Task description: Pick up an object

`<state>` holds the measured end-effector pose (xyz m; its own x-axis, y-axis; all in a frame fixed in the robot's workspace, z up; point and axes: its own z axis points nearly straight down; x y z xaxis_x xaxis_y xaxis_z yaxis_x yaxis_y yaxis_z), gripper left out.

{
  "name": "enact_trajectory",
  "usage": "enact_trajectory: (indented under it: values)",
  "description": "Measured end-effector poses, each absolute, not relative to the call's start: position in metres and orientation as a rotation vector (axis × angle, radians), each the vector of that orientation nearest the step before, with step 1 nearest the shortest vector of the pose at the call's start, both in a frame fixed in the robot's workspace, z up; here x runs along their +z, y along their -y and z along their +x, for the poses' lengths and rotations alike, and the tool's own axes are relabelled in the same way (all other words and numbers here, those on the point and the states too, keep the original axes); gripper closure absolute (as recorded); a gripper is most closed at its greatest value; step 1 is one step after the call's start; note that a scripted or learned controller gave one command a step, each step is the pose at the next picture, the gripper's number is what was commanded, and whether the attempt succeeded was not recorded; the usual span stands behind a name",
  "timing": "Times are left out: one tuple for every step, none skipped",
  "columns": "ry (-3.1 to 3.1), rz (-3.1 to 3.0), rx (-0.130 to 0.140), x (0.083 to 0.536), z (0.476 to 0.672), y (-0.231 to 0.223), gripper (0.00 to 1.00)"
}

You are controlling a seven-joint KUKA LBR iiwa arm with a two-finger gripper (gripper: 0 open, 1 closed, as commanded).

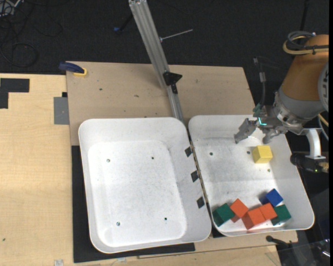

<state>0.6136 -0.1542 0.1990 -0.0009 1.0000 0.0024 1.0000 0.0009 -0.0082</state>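
Note:
My gripper point(255, 135) hovers over the far part of the right bin point(227, 165), its two fingers spread open with nothing between them. A yellow cube point(262, 153) lies just below and to the right of the fingertips, apart from them. At the near end of the right bin sits a cluster of blocks: a green one point(223, 213), two orange ones point(239, 208) point(257, 215), a blue one point(273, 197) and another green one point(281, 213).
The left bin point(134, 182) sits beside the right one, joined by black clips point(195, 175). A slanted metal rail point(155, 49) rises behind the bins. A blue and yellow clamp point(73, 68) rests at the bench's far left corner.

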Motion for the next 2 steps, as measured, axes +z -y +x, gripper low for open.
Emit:
enact_trajectory:
  values:
    - [2.221,-2.217,0.003,0.202,0.615,0.154,0.0]
    - [2.217,-2.214,0.008,0.141,0.608,0.146,0.0]
